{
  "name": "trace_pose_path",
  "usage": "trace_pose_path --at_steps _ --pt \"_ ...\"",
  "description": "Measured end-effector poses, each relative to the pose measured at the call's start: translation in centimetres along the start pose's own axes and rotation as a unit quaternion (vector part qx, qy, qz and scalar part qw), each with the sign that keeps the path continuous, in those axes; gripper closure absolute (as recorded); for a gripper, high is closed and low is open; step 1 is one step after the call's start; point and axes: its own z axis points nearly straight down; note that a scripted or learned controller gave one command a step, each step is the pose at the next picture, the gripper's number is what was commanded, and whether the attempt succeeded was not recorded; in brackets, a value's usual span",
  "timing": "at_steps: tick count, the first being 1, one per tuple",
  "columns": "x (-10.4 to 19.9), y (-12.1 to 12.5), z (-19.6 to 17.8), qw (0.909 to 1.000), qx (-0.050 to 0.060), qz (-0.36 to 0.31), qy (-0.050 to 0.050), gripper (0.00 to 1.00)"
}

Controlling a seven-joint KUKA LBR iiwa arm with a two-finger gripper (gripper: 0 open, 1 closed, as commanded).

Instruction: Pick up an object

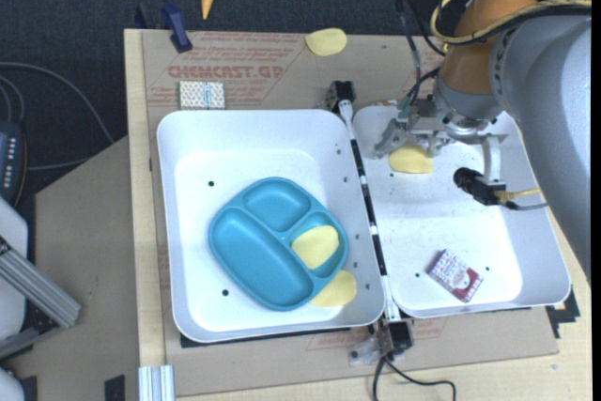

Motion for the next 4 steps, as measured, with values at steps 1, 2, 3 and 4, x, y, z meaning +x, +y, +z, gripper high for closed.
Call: trace_pose_path --at_steps 1,2,3,4 --pt "0.0 0.1 -1.2 1.0 -0.003 -0.001 -0.001 1.0" --pt "0.0 0.1 -1.1 1.0 -0.002 -0.001 -0.001 0.0" --pt "0.5 0.6 0.0 1.0 -0.002 0.0 -0.001 0.0" --pt "0.5 0.7 -1.1 1.0 -0.004 0.0 -0.002 1.0"
